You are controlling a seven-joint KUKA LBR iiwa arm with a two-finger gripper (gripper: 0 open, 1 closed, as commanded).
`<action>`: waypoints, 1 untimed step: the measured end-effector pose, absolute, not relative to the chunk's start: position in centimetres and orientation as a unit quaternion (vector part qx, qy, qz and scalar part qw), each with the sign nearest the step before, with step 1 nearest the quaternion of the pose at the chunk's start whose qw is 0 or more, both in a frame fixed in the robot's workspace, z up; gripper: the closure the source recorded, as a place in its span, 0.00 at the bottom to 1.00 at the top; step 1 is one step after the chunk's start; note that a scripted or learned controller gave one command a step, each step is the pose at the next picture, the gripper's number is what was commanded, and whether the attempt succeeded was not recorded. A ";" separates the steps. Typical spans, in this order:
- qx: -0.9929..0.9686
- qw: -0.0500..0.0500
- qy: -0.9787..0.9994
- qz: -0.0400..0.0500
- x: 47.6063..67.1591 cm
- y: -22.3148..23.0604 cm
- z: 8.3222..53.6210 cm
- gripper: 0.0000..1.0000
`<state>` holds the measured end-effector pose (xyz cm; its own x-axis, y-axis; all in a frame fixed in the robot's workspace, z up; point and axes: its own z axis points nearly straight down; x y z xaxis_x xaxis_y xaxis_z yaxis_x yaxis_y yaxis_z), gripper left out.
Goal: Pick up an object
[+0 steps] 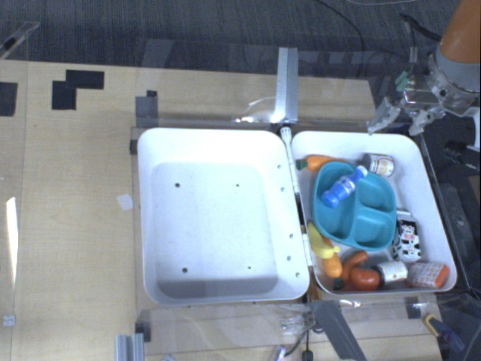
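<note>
Our claw (397,117) hangs open with nothing in it, up past the far edge of the right bin (430,173), because the toys and blue tray (359,210) lie below it.

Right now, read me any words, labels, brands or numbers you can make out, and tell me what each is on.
No text is legible.
Can: label blurred.
Black-and-white carton: print too small to read.
Small white container: too small to read.
Blue bottle: no readable label.
</note>
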<state>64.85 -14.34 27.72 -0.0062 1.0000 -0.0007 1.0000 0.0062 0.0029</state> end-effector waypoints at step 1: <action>0.735 0.001 0.678 0.001 66.9 -13.2 15.4 0.00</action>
